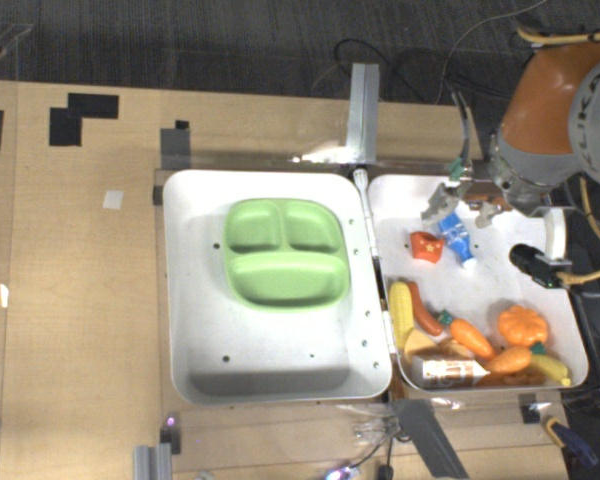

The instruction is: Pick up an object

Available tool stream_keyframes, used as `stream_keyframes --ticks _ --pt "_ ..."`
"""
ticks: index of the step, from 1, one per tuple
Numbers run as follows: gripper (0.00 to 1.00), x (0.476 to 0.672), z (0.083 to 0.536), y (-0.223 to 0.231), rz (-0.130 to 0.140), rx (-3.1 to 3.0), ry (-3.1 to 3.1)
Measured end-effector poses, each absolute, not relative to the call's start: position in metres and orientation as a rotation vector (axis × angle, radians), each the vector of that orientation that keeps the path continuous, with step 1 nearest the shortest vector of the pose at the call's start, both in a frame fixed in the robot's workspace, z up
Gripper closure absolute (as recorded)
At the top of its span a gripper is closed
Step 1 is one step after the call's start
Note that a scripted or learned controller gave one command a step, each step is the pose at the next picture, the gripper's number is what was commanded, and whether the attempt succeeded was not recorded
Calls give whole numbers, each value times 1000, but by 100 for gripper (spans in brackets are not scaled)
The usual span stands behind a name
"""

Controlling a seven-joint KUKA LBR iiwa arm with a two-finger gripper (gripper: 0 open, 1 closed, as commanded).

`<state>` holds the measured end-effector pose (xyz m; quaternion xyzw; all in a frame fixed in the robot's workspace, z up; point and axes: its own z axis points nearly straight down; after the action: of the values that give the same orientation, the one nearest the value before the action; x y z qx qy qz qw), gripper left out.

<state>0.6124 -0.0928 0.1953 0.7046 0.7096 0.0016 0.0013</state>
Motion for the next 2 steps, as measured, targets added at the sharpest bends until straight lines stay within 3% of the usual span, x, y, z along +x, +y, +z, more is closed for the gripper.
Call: stream_keyframes --ticks 1,2 --pt "0 580 103 -124 8 2258 2174" --pt "0 644 89 -100 9 2208 2225"
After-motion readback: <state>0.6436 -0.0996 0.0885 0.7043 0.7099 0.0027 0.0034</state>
